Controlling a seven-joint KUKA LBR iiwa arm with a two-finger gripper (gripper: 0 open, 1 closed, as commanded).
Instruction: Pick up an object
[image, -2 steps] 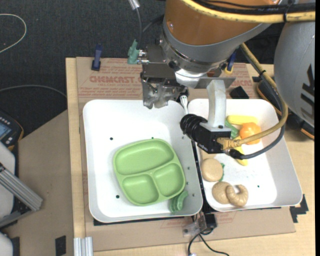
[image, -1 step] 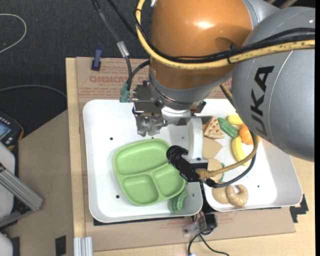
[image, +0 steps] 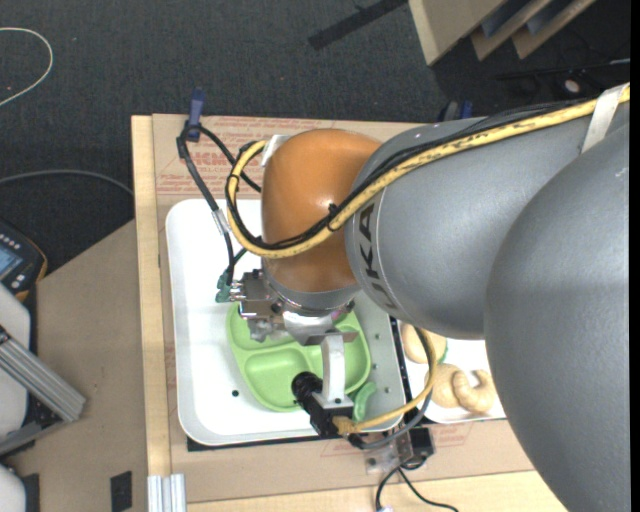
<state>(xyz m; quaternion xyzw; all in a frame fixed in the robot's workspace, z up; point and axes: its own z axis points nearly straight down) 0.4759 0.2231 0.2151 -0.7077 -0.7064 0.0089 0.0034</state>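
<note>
A light green divided tray-like object (image: 268, 372) lies in the left white bin (image: 195, 330), toward its front right. My arm covers most of the bin from the right. The wrist (image: 305, 310) hangs straight over the green object, hiding its back part and the spot where the gripper meets it. A pale yellow curled object (image: 462, 392) lies in the right bin, near its front, half under the arm.
The left bin's left half shows bare white floor. A black cable (image: 205, 190) runs from the bench's back left corner over the bin's back rim to the wrist. The bench's wooden edge (image: 150, 300) borders the bin on the left.
</note>
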